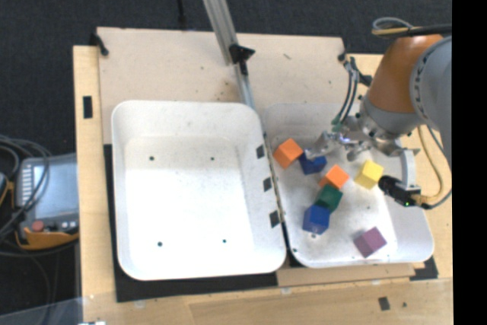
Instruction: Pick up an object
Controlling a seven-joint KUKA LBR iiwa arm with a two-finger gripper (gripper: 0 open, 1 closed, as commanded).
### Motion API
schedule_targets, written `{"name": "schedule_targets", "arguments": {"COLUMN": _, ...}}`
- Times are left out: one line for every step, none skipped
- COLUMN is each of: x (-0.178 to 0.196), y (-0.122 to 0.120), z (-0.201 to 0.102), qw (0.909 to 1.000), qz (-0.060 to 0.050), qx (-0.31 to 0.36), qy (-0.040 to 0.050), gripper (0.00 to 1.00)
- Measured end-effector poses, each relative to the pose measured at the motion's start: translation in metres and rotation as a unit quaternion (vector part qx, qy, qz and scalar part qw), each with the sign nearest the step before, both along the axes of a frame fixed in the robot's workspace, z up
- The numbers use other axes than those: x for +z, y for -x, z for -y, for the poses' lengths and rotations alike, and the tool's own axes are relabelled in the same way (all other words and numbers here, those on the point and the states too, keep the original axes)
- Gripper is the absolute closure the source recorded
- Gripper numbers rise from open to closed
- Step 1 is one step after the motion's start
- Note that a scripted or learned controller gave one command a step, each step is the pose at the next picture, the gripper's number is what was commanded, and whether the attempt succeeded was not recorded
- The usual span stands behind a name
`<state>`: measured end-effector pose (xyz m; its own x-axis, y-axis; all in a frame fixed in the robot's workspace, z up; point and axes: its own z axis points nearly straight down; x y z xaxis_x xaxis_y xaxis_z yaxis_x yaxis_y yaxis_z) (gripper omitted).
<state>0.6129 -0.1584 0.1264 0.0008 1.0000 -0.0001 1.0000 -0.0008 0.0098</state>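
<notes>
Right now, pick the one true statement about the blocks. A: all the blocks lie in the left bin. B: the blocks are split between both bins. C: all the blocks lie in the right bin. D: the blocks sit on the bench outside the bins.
C: the orange block, yellow block, purple block and the others all lie inside the right bin.

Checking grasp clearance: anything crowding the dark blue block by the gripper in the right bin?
The gripper sits just above-right of the dark blue block. Nothing lies between them. An orange cube touches the block's left side, and a smaller orange block sits close at lower right.
</notes>
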Motion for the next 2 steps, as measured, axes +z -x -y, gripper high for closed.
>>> {"name": "schedule_targets", "arguments": {"x": -0.002, "y": -0.004, "z": 0.001, "qw": 1.0000, "qz": 0.007, "qx": -0.001, "qy": 0.0022, "gripper": 0.00}}
{"name": "schedule_targets", "arguments": {"x": 0.009, "y": -0.006, "z": 0.002, "qw": 1.0000, "qz": 0.009, "qx": -0.002, "qy": 0.0024, "gripper": 1.00}}
